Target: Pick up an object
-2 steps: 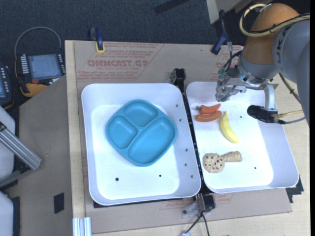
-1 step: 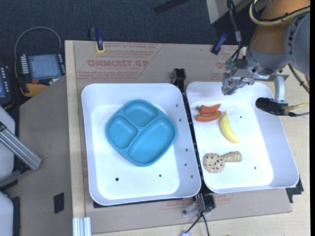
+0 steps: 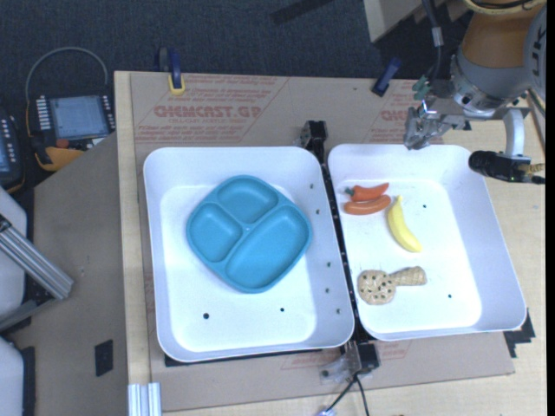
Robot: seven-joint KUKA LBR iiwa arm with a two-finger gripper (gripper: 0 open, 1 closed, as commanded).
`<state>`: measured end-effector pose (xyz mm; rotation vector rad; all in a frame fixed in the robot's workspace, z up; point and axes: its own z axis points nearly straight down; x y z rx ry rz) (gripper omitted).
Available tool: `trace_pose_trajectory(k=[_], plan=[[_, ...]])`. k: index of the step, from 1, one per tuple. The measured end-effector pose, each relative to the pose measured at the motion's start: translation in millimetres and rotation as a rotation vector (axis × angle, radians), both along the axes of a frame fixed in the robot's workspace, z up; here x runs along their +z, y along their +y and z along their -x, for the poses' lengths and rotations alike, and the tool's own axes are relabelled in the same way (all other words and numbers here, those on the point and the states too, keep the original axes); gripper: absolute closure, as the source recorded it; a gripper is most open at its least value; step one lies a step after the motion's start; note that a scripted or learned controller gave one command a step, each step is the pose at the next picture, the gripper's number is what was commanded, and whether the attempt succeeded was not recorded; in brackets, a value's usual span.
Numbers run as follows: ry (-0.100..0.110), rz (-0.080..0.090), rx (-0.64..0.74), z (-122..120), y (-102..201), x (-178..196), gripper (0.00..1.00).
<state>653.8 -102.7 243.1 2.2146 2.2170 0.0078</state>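
Note:
In the right bin [image 3: 486,224] lie an orange-red hot dog [image 3: 368,198], a yellow banana [image 3: 403,225] and a tan cookie-like toy with a stubby handle [image 3: 389,283]. My gripper [image 3: 422,133] hangs above the far rim of the right bin, well behind the hot dog and the banana. Nothing shows between its fingers. The small metal fingertips sit close together, too small and dim to read their gap.
The left bin [image 3: 173,310] holds a blue three-compartment plate [image 3: 249,232]. A black clamp [image 3: 313,133] sits at the far end of the divider between the bins. Brown cardboard lies under both bins.

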Motion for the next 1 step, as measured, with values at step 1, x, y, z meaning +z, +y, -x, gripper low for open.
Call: trace_pose_trajectory(k=[1], plan=[[0.011, -0.004, 0.003, 11.6, 45.0, -1.2, 1.00]])
